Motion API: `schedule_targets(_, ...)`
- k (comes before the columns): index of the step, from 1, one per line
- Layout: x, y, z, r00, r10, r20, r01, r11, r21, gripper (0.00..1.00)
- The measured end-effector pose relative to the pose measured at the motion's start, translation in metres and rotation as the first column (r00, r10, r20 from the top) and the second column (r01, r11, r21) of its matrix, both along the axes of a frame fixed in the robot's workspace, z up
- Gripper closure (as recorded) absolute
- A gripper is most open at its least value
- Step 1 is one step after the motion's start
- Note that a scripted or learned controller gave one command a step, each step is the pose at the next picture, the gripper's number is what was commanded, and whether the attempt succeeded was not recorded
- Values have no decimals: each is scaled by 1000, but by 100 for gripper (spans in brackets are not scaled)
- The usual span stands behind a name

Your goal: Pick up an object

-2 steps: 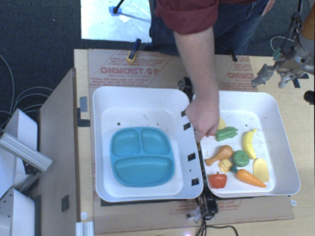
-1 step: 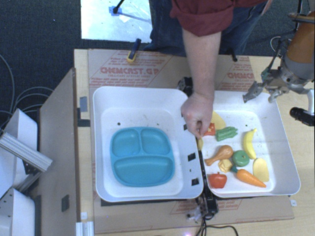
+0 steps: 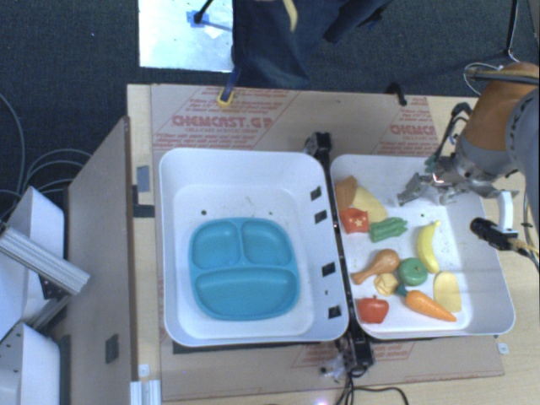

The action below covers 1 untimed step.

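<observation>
- pincer low over the right bin's back part, arm coming in from the right
- can't tell if pincer is apart or together; nothing seen between it
- banana just below pincer, toward the front
- green pepper front-left of pincer; cheese wedge left of it
- carrot well to the front
- blue divided tray far left, in the left bin

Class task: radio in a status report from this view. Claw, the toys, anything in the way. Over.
Claw over right bin, upper end, nothing seen between its fingers. Toy food heaped below it; banana nearest. Blue tray in left bin. Path looks open. Over.
</observation>
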<state>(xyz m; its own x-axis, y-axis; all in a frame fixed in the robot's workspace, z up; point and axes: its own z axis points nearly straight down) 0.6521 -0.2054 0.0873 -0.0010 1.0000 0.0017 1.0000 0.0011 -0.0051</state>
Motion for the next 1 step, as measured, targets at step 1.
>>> schedule_targets(1,-46,-1,-3,1000,-1,3,1,1000,-1,0)
